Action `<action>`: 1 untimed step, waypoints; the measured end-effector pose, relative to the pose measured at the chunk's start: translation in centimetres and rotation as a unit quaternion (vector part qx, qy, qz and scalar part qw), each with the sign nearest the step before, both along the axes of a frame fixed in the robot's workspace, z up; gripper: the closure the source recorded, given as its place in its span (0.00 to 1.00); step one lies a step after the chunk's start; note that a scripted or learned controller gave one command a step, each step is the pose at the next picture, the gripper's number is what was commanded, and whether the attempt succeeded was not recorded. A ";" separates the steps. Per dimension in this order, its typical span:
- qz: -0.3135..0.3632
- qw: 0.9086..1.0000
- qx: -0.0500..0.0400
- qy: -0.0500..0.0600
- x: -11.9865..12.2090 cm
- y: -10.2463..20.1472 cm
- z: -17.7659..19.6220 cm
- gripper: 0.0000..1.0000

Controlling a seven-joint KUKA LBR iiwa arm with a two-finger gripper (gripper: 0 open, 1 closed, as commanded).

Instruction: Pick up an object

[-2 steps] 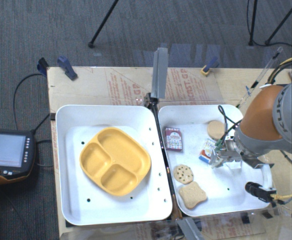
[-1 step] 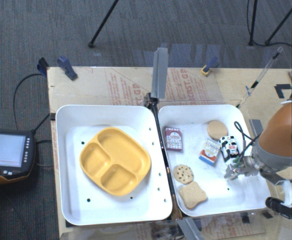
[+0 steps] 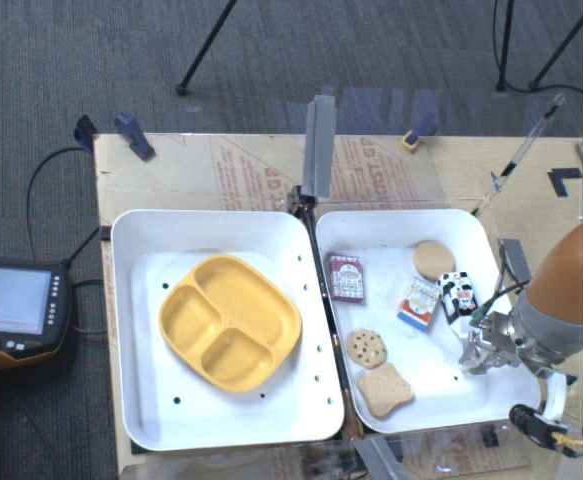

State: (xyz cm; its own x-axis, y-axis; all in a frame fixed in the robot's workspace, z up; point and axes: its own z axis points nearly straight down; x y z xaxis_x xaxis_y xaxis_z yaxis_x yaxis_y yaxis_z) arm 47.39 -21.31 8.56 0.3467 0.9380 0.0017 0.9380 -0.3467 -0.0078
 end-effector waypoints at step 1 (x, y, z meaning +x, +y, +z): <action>-0.152 0.988 -0.001 0.000 0.1 0.8 0.0 1.00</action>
